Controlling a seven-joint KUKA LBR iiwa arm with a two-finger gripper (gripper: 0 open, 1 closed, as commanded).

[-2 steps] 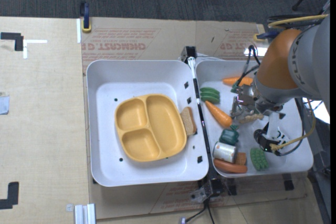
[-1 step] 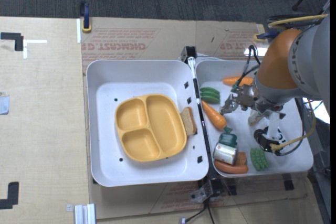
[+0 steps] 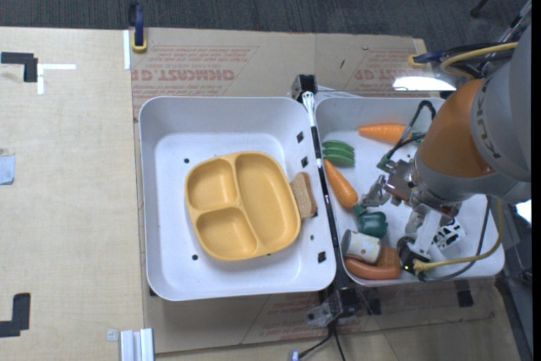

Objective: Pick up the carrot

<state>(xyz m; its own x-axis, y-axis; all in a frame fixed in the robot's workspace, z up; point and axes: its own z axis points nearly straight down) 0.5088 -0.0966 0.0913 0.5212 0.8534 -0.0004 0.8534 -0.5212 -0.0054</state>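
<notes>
Surface: pale wooden bench [image 3: 59,207] with a sheet of printed cardboard [image 3: 220,63] under two shallow white bins set side by side; dark carpet beyond the far edge.
Claw: the gripper [image 3: 397,186] hangs low over the middle of the right bin [image 3: 473,270], pointing toward the wall shared with the other bin. Metal parts show at its tip, but how far it is open I cannot tell, and nothing can be seen held in it.
Arm: grey, with its orange band [image 3: 452,135] just above the claw, coming in over the right bin's right side (it hides much of the bin floor).
Carrot: two carrots lie in the right bin. The nearer carrot [image 3: 341,184] lies slantwise close to the shared wall, just beside the claw tip and apart from it. The second carrot [image 3: 382,132] lies near the bin's far edge, close to the orange band.
Other items in right bin: green pepper [image 3: 338,152] by the shared wall between the two carrots; dark green piece [image 3: 371,223] below the claw; white cup [image 3: 362,246] and red-orange sausage [image 3: 372,269] in the near left corner.
Left bin [image 3: 161,266]: yellow divided plate [image 3: 243,205] in the middle, a slice of bread [image 3: 303,194] leaning at its right rim.
Bench far edge: blue-and-yellow clamp [image 3: 136,28] at the cardboard's far left corner.
</notes>
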